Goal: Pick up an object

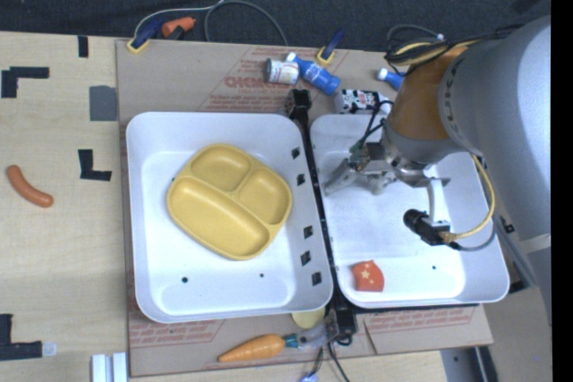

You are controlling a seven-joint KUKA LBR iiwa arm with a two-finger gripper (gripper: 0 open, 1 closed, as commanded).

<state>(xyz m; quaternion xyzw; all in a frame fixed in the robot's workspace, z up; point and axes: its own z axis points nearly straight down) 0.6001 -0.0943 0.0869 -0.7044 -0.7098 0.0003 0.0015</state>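
One red block (pixel 368 275) sits in the right bin (pixel 483 282), at six o'clock from the claw (pixel 345 174). I cannot tell its state.

Arm: grey, reaching in from the right, bent steeply downward.
Wrist: orange band just above it, cables looping beside.
Gripper (pixel 345 177): pointing left and down, metal fingers (pixel 333 182) slim, close together, nothing visible between them.

Red printed lettering is showing on the cardboard sheet (pixel 235 81) under the bins, upper centre of the frame, too faint to read. The small bottle (pixel 283 69) lying there is carrying a label, illegible. No other text is showing.
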